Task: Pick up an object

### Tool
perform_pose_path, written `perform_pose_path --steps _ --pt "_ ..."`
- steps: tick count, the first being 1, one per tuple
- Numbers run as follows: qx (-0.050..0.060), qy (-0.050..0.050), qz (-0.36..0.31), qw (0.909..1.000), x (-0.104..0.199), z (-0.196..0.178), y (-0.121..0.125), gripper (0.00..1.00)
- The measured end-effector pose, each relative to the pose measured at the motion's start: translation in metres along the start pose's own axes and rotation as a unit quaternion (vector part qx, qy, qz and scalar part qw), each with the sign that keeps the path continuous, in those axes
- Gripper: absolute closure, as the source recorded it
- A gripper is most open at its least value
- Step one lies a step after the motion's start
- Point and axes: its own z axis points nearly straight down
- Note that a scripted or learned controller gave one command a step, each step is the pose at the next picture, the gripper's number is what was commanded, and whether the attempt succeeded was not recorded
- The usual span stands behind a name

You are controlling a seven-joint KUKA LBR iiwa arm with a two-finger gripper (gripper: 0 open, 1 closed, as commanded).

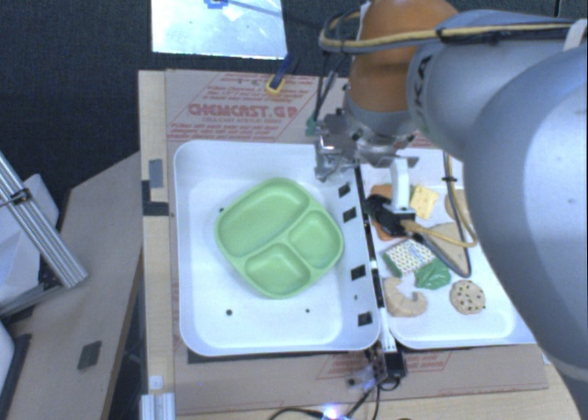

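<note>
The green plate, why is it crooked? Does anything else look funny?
The green plate sits turned at a slant in the left bin. In the right bin, the toy foods lie jumbled, and one cookie looks bitten.

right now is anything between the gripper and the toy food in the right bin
Nothing visible blocks it. The gripper hangs over the far end of the divider between the bins, and the toy food pile lies uncovered in the right bin, just toward the camera from it. The green plate sits apart in the left bin.
</note>
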Motion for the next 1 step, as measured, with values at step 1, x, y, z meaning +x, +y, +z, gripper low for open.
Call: perform_pose_path --steps 1 --pt "0.0 0.0 0.001 1.0 0.0145 -0.0164 0.0179 1.0"
